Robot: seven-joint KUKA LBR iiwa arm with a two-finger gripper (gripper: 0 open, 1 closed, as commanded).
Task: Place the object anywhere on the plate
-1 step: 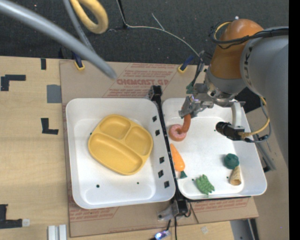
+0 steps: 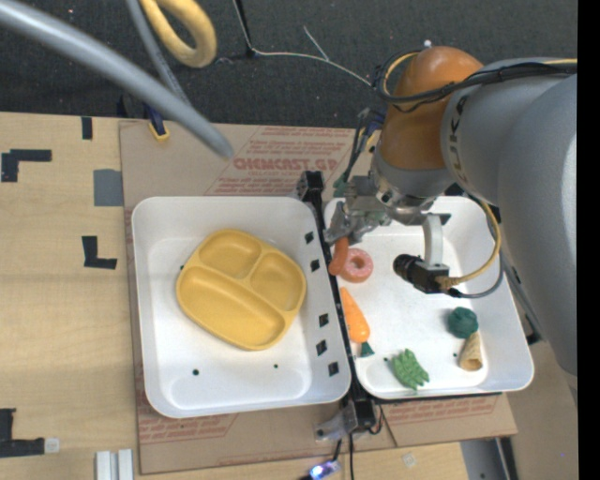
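Camera view: end effector above donut, beside bin divider.

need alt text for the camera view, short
A grey robot arm's end effector hovers above a pink donut in the right white bin, which also holds a toy carrot, leafy green piece and ice cream cone. The left bin holds a yellow divided plate.

A light wooden bench top with dark grey tape marks spreads out to the left. On it lies a brown cardboard sheet with red print. Beyond the bench's far edge runs a dark carpeted floor, crossed by a thin pale cable.
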